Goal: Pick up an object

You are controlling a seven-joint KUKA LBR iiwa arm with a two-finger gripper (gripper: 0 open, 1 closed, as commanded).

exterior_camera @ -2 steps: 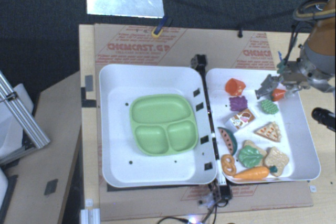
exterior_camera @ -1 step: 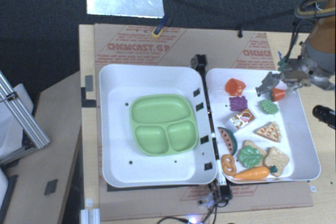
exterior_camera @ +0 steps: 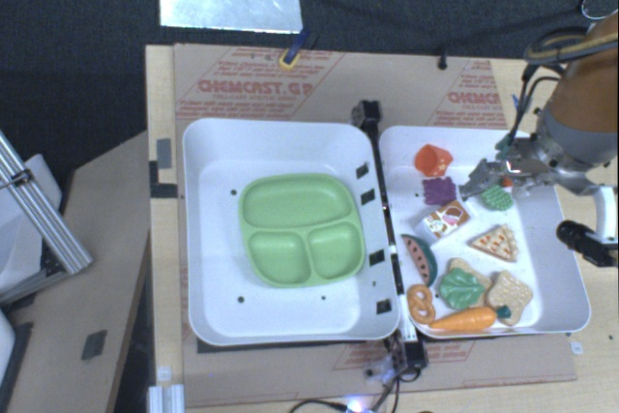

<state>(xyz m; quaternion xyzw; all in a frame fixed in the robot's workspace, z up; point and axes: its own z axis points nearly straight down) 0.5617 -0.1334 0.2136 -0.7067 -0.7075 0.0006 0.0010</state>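
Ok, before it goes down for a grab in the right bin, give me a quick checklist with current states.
1. Gripper over the right bin: ok.
2. Something held between its fingers: cannot tell.
3. Targets close by, purple piece and green piece: ok.
4. Free room around them: not ok, orange cup and small box crowd in.
5. Green tray sits apart in the left bin: ok.

Green divided tray (exterior_camera: 298,229) in white left bin (exterior_camera: 208,208); right of tray: orange carrot (exterior_camera: 464,320), purple piece (exterior_camera: 439,191), red-orange cup (exterior_camera: 433,159).
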